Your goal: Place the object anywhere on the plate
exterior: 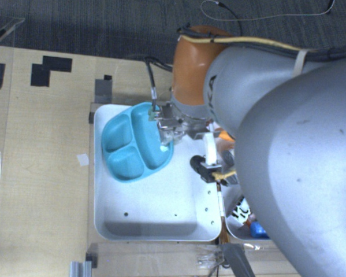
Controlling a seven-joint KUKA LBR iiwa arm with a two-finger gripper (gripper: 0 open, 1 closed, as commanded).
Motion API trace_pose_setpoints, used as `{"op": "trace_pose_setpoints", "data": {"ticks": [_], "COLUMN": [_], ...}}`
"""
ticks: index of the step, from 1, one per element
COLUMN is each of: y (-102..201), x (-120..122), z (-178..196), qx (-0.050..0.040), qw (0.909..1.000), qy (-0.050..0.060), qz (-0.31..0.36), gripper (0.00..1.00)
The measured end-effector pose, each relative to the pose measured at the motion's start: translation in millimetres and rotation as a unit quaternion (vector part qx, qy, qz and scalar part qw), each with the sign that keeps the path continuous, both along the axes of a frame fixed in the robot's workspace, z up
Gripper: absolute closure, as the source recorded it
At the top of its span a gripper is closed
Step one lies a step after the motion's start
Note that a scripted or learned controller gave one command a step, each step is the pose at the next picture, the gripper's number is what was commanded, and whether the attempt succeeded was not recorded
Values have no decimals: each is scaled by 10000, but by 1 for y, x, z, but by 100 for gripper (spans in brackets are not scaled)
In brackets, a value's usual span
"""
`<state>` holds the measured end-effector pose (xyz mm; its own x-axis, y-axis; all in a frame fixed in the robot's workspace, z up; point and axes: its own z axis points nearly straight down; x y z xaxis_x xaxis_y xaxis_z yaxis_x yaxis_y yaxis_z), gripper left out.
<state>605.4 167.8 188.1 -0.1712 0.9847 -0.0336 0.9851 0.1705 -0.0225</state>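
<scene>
A smooth blue plastic plate with three rounded compartments lies tilted in the upper left part of the left white bin, whose floor is matte and flat. The metallic gripper hangs over the plate's right compartment, under the glossy orange band of the grey arm. I cannot tell which object is to be placed. Small colourful items lie in the right bin.

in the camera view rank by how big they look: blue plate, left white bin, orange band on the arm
1. left white bin
2. blue plate
3. orange band, though it sits nearer the camera than the plate, so their looks are close and true sizes unsure.
</scene>
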Motion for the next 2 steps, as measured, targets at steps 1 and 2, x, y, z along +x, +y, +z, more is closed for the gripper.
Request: {"op": "trace_pose_setpoints", "data": {"ticks": [1, 2], "y": [8, 29], "x": [-47, -51], "z": [-13, -12], "qx": [48, 174], "qw": [9936, 9947], "qy": [-109, -101], "qz": [-1128, -1004], "gripper": [100, 0]}}
